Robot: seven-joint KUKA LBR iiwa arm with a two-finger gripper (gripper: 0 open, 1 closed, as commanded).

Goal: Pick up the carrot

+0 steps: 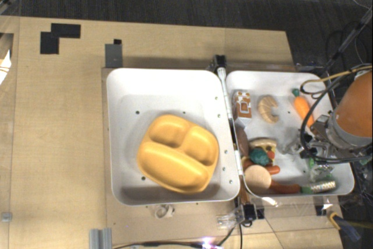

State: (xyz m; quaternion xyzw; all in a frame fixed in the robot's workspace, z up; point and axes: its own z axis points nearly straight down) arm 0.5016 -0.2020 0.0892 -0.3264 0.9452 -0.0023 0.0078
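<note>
Orange and green-tipped, the carrot (301, 107) lies at the far right of the right bin (280, 77), just left of the arm's orange band. The fingers (317, 167) sit lower, near the bin's right wall; whether they are open cannot be told. A yellow bread-shaped toy (178, 151) rests in the left bin (125, 125).

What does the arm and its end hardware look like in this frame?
The arm enters at the frame's right edge: a rounded orange band above a grey metallic wrist ring. Black cables loop beside it, one yellowish line arcing over the top. Below the wrist sits dark hardware with small green spots; the gripper itself is too cluttered to make out in detail.
</note>
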